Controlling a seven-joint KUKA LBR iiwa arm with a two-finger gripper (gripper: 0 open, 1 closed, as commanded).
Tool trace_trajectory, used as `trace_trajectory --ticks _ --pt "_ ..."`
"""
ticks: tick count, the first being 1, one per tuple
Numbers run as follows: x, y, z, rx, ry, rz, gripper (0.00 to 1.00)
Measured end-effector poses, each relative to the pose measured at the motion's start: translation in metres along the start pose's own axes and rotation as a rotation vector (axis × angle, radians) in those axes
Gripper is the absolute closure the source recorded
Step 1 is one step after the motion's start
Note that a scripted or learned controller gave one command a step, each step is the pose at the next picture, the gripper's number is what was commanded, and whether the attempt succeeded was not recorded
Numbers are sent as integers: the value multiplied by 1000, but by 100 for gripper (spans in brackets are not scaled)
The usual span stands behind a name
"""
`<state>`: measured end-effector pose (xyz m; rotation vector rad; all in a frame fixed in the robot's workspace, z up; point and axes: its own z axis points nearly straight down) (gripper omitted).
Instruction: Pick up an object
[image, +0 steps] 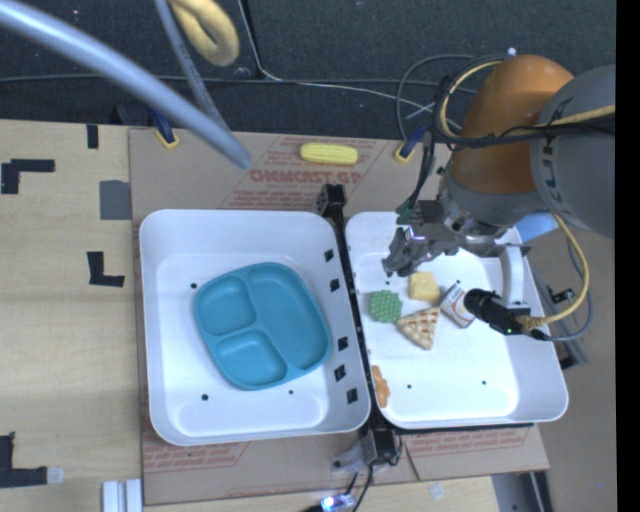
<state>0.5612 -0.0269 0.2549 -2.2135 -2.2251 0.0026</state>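
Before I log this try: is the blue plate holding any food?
No. The blue plate lies bare in the left bin; its three compartments show nothing.

A single fixed camera looks down at a slant from above the bench (60, 300). It frames the left bin (160, 330) and the right bin (500, 400) completely, with the arm (520, 110) entering from the right.
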Motion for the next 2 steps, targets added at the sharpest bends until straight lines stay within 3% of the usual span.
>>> trace_trajectory --ticks 1,2 --pt "48 -7 13 0 0 0 100" --pt "105 -29 27 1 -1 -1 100"
